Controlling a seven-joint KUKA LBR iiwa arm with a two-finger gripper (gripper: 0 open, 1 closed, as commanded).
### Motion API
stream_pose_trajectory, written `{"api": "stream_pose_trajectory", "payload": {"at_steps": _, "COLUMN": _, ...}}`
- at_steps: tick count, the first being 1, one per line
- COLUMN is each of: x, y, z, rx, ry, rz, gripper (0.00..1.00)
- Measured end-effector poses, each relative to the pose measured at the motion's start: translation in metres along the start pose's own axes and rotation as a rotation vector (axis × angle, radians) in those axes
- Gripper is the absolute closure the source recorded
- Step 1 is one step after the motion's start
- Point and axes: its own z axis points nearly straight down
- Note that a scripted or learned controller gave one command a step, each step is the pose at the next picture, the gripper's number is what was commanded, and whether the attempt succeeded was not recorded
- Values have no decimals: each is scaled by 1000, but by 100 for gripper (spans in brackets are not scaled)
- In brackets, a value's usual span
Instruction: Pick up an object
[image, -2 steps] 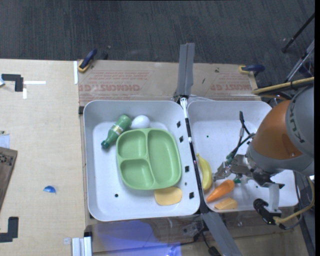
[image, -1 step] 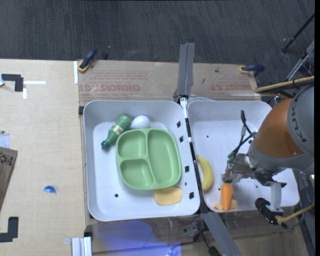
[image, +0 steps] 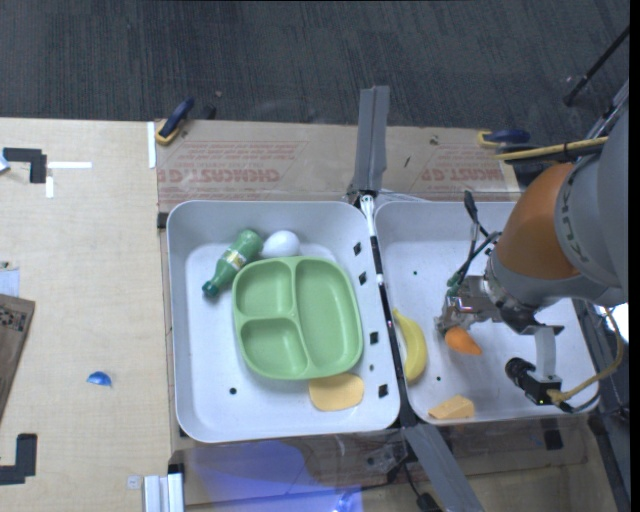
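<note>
I have the arm (image: 560, 240) down in the right bin (image: 500, 215), and my gripper (image: 458, 320) sits right on top of a small orange thing (image: 463, 342) near the middle of that bin. I think this is the grab step. The gripper's state is hidden from me here, so I cannot tell if it has the orange thing or not.

To do this well, I would come straight down over the orange thing, squeeze it in the middle, then lift slowly so it does not pop out. The banana (image: 410, 345) lies just beside it, against the bin's left wall, so I must not bump that.

The orange thing is bright, smooth and rounded, a bit like a little carrot or fruit. It looks slippery.
</note>
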Motion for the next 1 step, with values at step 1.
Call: {"api": "stream_pose_trajectory", "payload": {"at_steps": 1, "x": 18, "y": 13, "z": -98, "rx": 5, "ry": -2, "rz": 142, "gripper": 100}}
